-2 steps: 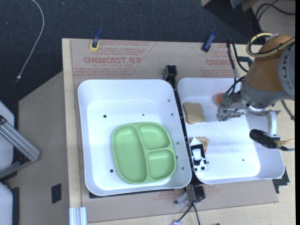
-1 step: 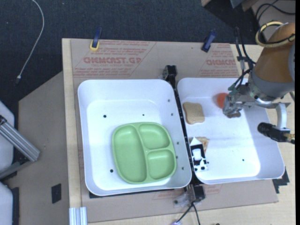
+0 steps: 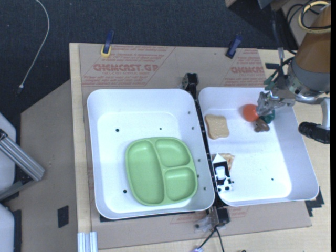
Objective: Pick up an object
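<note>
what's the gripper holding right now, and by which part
It cannot be told. The gripper sits low in the right bin, right beside the orange-red object, but no object shows between its fingers.

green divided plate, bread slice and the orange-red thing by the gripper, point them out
green divided plate (image 3: pixel 160 170), camera view, on its inner dividing ridge
bread slice (image 3: pixel 217 126), camera view, centre of the slice
orange-red thing (image 3: pixel 249 112), camera view, its exposed left side

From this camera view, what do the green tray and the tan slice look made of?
Green divided tray: likely moulded plastic, with even colour, a soft sheen and rounded compartment walls.
Tan slice: looks like bread, probably a foam or plastic toy, with a matte face and a darker crust edge. Too small to be sure.
</note>
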`<state>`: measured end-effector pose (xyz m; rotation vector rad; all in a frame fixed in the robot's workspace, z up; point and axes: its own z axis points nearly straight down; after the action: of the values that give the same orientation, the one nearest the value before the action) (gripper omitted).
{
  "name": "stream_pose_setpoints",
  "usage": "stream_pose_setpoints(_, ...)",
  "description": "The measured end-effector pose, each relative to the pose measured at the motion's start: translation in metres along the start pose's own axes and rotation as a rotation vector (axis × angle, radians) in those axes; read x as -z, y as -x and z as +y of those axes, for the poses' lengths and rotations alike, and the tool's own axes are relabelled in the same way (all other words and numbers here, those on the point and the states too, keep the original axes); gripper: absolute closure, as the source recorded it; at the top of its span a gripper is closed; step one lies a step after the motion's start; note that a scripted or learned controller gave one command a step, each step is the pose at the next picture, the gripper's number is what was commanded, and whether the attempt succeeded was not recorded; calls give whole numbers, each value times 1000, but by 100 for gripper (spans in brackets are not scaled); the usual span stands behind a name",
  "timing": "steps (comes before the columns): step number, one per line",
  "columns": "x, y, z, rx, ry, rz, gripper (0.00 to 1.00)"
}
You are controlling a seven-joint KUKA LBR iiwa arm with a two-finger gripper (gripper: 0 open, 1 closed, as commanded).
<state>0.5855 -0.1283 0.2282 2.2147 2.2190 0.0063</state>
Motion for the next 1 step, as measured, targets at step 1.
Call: stream_pose_setpoints(1, 54, 0, 2, -1, 0, 0, 100)
